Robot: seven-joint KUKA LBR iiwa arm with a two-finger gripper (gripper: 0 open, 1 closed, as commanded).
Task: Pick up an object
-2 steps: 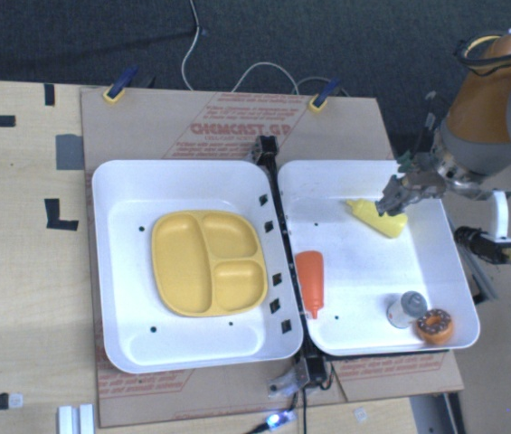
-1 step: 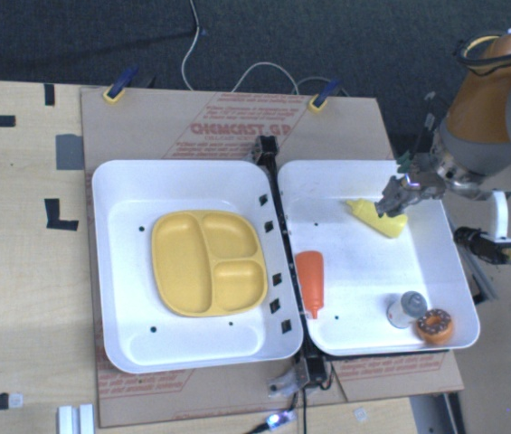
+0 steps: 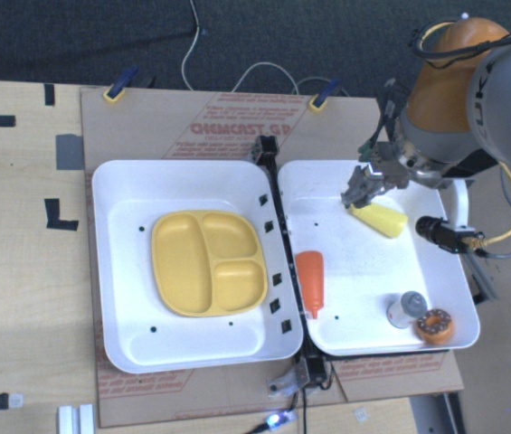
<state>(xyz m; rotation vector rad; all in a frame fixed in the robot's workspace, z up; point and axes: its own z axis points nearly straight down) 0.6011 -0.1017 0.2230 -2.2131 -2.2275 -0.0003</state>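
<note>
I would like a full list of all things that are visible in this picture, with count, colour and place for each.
bins: two, white, side by side on the board
board: one, brown cardboard, under the bins
plate: one, yellow, three compartments, middle of the left bin
carrot: one, orange, at the left wall of the right bin
yellow block: one, yellow, upper part of the right bin, just below the claw
can: one, grey, lower right corner of the right bin
donut: one, orange-brown with sprinkles, beside the can
clips: two, blue and yellow, on the board's far edge
cable: one, white, across the dark floor
arm: one, grey and orange, from the right
claw: one, dark, above the block's left end
</note>
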